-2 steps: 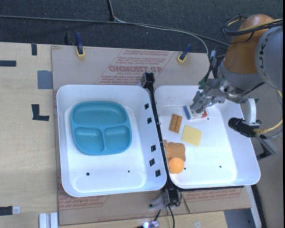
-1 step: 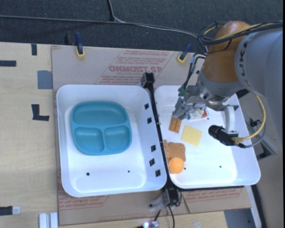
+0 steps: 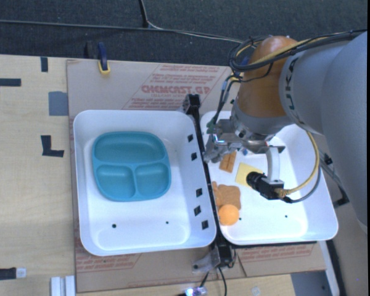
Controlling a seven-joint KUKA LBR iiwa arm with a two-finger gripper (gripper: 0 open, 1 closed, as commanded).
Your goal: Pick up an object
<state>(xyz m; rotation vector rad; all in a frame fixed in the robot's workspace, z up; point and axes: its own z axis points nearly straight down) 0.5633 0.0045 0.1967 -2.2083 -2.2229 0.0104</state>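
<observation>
In the right bin (image 3: 308, 224) lie a small brown block (image 3: 228, 161), a yellow flat piece (image 3: 245, 174), a tan cookie-like piece (image 3: 227, 195) and an orange ball (image 3: 229, 214). My gripper (image 3: 225, 145) hangs over the bin's left part, right above the brown block's upper end. The arm's wrist covers the gripper's tips. Nothing shows as held.
The left bin (image 3: 86, 214) holds a blue sectioned plate (image 3: 131, 165). A black divider with clips (image 3: 199, 165) runs between the two bins. Cables and a black connector (image 3: 265, 185) hang from the arm over the right bin.
</observation>
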